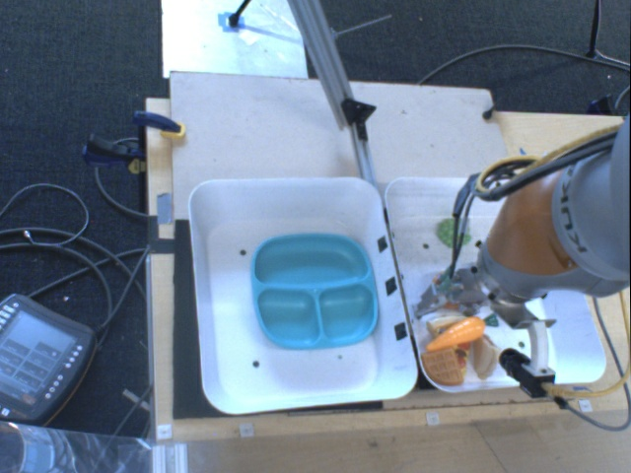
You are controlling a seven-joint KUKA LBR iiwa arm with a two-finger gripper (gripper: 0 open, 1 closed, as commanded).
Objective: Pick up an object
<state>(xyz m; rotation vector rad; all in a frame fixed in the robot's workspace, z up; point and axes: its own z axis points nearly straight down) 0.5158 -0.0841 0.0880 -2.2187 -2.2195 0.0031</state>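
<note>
My gripper [441, 295] is low in the right bin [419, 205], near that bin's left wall, with the grey and orange arm [537, 235] covering most of the bin behind it. Just below and right of the gripper lies an orange carrot-like piece [456, 333]. Under it sit a tan waffle-like piece [446, 366] and a beige piece [484, 359], all crowded into the bin's front left corner. A small green piece [452, 232] lies farther back in the same bin. Nothing shows as held.
The left bin [222, 363] holds a blue divided plate [315, 290] in its middle. A metal rod [330, 62] slants down from the top to the gap between the bins. Cables and a handheld pendant [39, 353] lie on the floor at left.
</note>
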